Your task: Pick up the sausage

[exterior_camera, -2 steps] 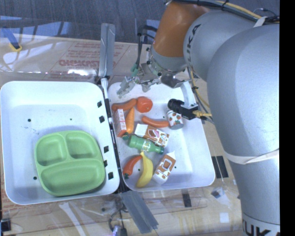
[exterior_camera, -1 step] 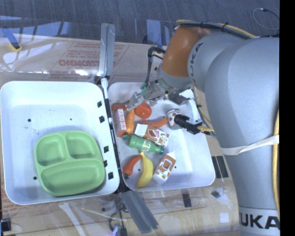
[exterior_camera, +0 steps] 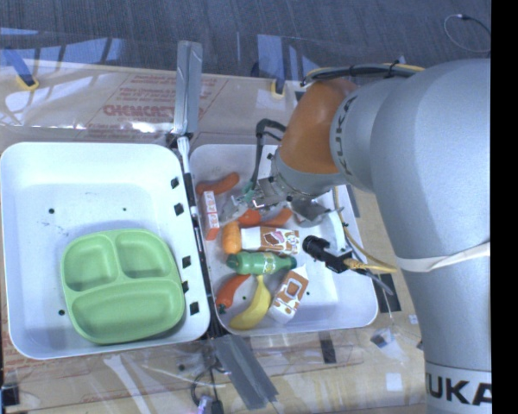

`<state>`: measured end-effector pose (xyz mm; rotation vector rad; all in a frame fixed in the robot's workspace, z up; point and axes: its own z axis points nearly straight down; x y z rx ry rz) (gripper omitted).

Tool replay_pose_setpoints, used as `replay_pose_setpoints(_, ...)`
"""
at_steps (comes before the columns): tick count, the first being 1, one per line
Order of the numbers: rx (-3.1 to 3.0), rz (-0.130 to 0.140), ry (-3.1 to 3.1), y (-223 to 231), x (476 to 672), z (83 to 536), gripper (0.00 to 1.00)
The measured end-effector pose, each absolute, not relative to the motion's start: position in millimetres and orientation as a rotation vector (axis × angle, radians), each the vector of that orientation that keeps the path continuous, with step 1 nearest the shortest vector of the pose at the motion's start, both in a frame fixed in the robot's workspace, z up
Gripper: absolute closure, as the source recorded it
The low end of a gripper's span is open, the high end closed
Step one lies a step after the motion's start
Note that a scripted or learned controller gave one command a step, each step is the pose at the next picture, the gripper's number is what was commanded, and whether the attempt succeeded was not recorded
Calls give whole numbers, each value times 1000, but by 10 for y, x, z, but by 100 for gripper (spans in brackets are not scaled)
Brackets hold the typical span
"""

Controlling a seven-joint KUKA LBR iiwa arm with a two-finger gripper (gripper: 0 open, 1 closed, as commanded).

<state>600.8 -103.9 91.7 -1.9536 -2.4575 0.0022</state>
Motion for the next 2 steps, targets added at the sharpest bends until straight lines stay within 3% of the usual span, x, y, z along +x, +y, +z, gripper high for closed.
replay_pose_setpoints(1,-2456,2,-1957,-1089,5660,2246,0)
replay_pose_setpoints(2,-2666,7,-1653,-1109,5934,1078,0)
